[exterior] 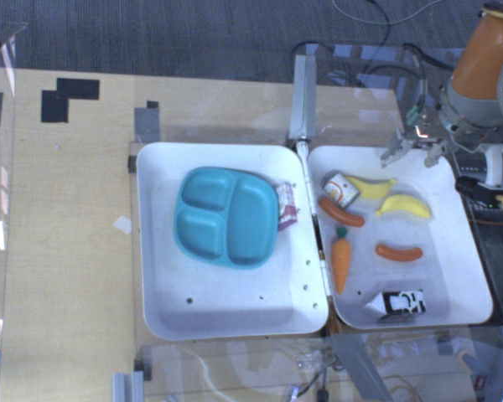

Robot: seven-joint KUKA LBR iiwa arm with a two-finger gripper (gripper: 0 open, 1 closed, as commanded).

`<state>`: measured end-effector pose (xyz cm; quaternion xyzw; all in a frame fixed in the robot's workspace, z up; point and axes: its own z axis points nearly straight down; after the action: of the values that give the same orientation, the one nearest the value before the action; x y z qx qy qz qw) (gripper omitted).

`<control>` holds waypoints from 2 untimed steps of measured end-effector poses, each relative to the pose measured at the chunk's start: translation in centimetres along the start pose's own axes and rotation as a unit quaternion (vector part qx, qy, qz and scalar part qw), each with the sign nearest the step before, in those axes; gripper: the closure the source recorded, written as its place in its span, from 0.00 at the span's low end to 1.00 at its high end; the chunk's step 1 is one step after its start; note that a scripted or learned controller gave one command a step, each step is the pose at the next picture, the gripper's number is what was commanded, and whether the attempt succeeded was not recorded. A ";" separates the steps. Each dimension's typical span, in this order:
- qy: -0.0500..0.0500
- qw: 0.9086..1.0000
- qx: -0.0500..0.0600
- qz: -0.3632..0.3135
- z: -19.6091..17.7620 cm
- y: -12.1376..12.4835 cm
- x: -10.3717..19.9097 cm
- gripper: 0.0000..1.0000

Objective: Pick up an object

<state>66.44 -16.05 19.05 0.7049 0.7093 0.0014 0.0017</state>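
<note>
While the arm (484, 65) reaches in, its gripper (417, 150) hangs open and empty over the right bin's (474, 249) far edge.

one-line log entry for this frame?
phase: approach | gripper: above right bin far edge, open, holding nothing | nearest: banana | left bin: blue tray

Hand (416, 149) open, hovering upper right, arm bent down.

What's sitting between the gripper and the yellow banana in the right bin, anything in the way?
Nothing visible. The gripper hangs over the right bin's far edge, and the yellow banana lies just in front of it on bare bin floor. The can and sausage sit off to the banana's left.
</note>
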 end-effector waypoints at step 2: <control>-0.002 0.998 -0.005 -0.059 9.0 0.9 0.4 1.00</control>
<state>67.40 -15.67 10.08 0.6621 0.7494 0.0035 0.0073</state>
